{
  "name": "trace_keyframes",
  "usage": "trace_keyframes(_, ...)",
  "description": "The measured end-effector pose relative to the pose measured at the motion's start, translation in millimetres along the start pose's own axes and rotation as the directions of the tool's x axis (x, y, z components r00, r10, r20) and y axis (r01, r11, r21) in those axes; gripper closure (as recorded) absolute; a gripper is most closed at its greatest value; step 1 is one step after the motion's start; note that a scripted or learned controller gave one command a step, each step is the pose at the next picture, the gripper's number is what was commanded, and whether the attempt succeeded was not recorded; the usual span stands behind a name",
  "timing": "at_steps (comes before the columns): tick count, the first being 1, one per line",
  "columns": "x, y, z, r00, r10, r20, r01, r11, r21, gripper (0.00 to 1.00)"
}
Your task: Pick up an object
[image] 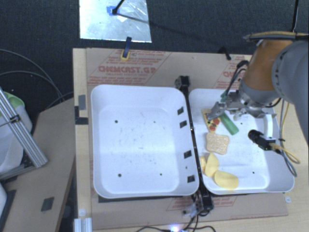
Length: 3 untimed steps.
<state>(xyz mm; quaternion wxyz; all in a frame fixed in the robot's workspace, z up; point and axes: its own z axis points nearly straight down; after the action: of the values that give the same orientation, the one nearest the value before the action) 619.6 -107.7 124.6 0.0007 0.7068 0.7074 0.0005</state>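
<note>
Since the grey arm with the orange band [270,66] already sits over the far edge of the right-hand shallow white bin [277,175], I'd keep the descent short and vertical, centre on one item, and close only once both fingers straddle it.

Left-hand shallow white bin [140,139]: I'd ignore it for this pick.

Candidates, all in the right bin's left half:
- square tan cracker-like piece [217,142], mid-bin, flat; I judge it hard to pinch
- two pale yellow rounded pieces [226,180] near the front-left corner, one just beside the other
- green cylinder [230,125], tilted, just beside the gripper [223,109] and my pick: it gives the fingers the most to bite on
- small yellow-and-red toy [211,121] near the bin's left wall

Gripper state: can't tell, the wrist body and cabling hide it. Also unclear whether anything touches the cylinder. The toy's shape is too small to make out.
</note>
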Motion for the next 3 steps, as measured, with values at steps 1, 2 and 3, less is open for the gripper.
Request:
trace_keyframes(1,0,0,0,1.000,0.000,0.000,0.000,1.000,0.000,0.00)
trace_keyframes(2,21,-35,42,1.000,0.000,-0.002,0.000,1.000,0.006,0.00)
trace_keyframes(3,20,-32,29,1.000,0.000,0.000,0.000,1.000,-0.002,1.00)
